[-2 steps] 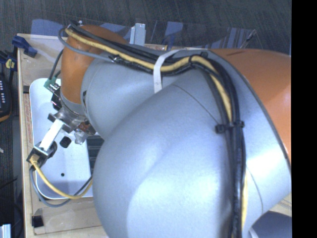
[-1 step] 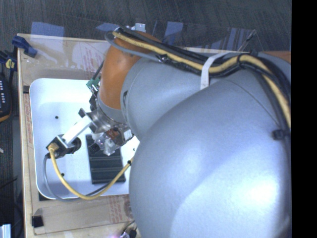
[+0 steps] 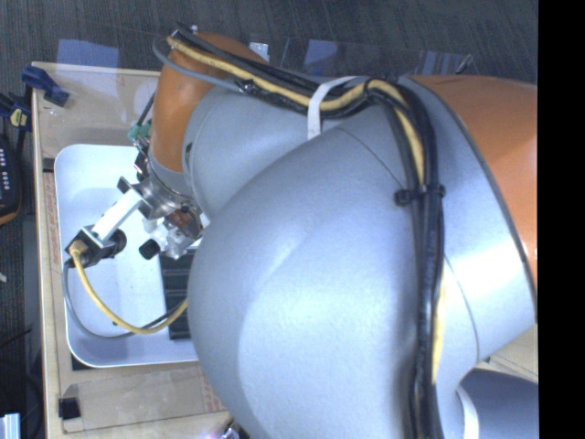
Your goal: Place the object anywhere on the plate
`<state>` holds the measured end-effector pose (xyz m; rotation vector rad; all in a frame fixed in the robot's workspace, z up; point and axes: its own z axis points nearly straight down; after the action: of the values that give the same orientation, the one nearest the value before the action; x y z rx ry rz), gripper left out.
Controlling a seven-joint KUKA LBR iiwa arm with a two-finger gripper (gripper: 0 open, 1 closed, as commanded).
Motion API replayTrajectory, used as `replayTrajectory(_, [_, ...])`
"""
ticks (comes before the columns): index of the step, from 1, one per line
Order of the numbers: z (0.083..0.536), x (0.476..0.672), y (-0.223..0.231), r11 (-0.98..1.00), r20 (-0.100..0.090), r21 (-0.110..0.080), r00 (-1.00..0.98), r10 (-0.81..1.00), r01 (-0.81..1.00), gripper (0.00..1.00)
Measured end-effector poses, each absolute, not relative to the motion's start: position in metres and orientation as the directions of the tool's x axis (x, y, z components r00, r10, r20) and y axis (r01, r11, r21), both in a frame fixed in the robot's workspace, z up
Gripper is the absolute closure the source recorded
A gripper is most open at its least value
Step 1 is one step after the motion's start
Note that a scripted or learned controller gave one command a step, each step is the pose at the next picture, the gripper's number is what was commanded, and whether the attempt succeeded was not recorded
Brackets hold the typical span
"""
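**Dark carpet, pale desk, and an arm across most of my view**

Dark carpet (image 3: 366,7) runs along the far side, above the gripper as I look down, and the wooden desk (image 3: 119,391) frames the white bin (image 3: 64,167) that lies to the gripper's left and below it. The arm (image 3: 347,273) reaches in from the right, and its grey bulk covers everything right of the gripper. The orange band (image 3: 174,90) sits just above the wrist.

The gripper (image 3: 174,227) hangs over the right-hand part of that bin, pointing down and to the left. From this angle I cannot tell whether it is released or clenched, nor whether it carries anything.

I cannot place the object or the plate either. The stretch of bin floor to the gripper's left reads as plain white. Whatever lies to its right is behind the arm. A dark strip (image 3: 176,286) sits just below the gripper, and I cannot tell whether it is a thing or the gap between the bins.

My judgement is that the coming move depends on which way the plate lies from the gripper, and I cannot settle that here. I would want the arm clear of the camera before committing to a descent.
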<state>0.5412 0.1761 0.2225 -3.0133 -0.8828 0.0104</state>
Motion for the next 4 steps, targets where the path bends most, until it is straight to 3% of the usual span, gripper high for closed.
replayTrajectory(1, [0.371,0.508,0.125,-0.620,0.003,-0.001,0.620,0.784,0.784,1.00])
replayTrajectory(2, [0.282,0.607,0.159,-0.673,-0.005,-0.005,0.673,0.740,0.740,1.00])
replayTrajectory(3, [0.196,0.648,0.163,-0.333,-0.002,-0.008,0.333,0.943,0.943,1.00])
replayTrajectory(4, [0.211,0.655,0.179,0.003,0.001,-0.003,-0.003,1.000,1.000,1.00])
